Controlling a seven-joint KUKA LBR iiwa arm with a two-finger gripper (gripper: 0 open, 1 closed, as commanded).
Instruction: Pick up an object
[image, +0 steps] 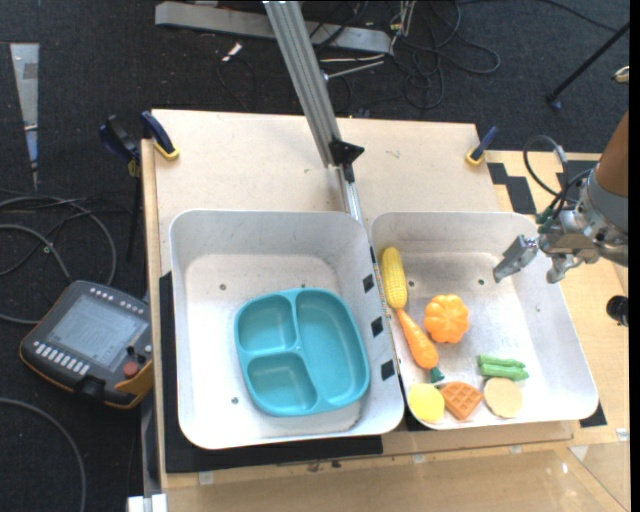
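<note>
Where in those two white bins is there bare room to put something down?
Right bin: bare floor at the back, behind the pumpkin, right of the corn. Its front is crowded with toy food. Left bin: a strip all around the blue tray.

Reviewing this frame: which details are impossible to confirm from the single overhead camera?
- Grey two-finger gripper, camera view: small and blurred at the right white bin's upper right rim; open or shut is unreadable.
- Grey arm: cut off by the right edge of the view.
- Orange toy carrot: its lower tip is partly covered by the round yellow piece.
- Ridged orange square piece: too small to identify.
</note>
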